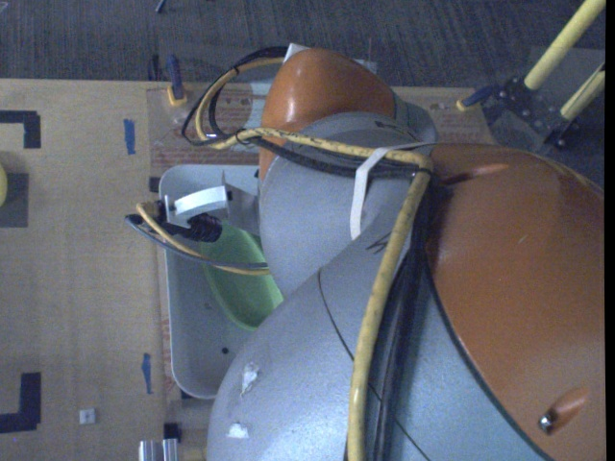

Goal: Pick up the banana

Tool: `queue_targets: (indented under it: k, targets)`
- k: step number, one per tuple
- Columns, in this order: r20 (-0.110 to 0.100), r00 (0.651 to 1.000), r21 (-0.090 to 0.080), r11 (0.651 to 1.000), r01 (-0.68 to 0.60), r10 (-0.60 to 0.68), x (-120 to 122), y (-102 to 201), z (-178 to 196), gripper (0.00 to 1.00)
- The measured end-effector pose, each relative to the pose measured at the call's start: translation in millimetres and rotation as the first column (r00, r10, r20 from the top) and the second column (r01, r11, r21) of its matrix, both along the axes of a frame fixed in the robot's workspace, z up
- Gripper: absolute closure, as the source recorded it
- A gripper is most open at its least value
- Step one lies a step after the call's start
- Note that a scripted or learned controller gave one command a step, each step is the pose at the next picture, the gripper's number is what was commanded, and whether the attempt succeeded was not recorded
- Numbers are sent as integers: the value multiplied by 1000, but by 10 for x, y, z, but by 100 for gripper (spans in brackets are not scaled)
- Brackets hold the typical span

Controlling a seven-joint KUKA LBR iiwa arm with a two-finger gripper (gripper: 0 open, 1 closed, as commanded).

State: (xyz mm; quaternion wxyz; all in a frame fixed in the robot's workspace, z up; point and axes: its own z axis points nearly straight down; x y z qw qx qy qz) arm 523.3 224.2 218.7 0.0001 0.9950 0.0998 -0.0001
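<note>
Mostly, arm (pixel 384 286) covers bin (pixel 183 334), green bowl (pixel 240 277).

The arm (pixel 384 286), grey with large orange sections, occupies most of the camera view and reaches in from the right. A yellow cable (pixel 384 286) and dark cables run along its body and loop out to the left. Beneath the arm, part of a white bin (pixel 187 344) is exposed on the wooden bench (pixel 77 286). A pale green object (pixel 245 281) lies in the bin, partly covered by the arm. Blue tape marks (pixel 130 135) sit on the bench. Grey carpet (pixel 96 12) borders the top.
</note>
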Motion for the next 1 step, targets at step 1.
queue_targets:
  k: [1]
  targets:
    - [0, 1000, 1, 1000, -3, 3, 802, 1, -74, 100]
